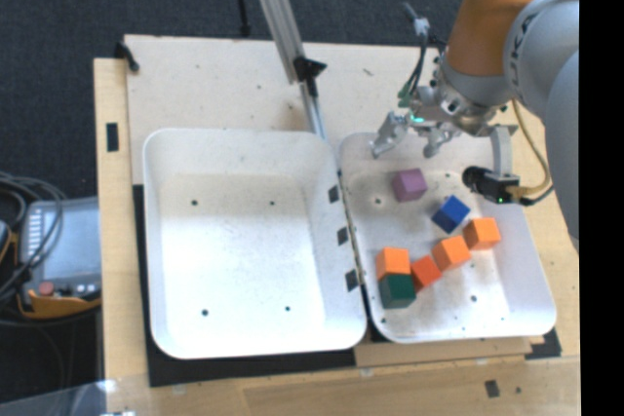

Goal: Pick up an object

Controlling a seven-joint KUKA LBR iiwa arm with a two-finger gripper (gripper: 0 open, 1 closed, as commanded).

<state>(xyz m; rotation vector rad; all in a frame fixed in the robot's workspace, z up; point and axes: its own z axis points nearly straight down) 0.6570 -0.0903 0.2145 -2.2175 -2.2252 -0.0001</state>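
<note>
- The closest candidate is a small purple cube [409,184], matte, sitting a bit skewed on the floor of the right bin [526,307], up near its far end.
- The gripper [413,138] hangs just above and behind that cube. Its fingers [386,137] are splayed open with nothing between them, and the cube lies just in front of the gap, not inside it.
- More blocks further down the same bin: a blue cube [450,213], an orange block [482,233] beside an orange one [451,252] and a smaller reddish-orange one [425,271], plus an orange cube [394,261] touching a dark green cube [397,289].
- The left bin [175,161] sits alongside on the desk [214,73].
- No readable writing or labels anywhere.
</note>
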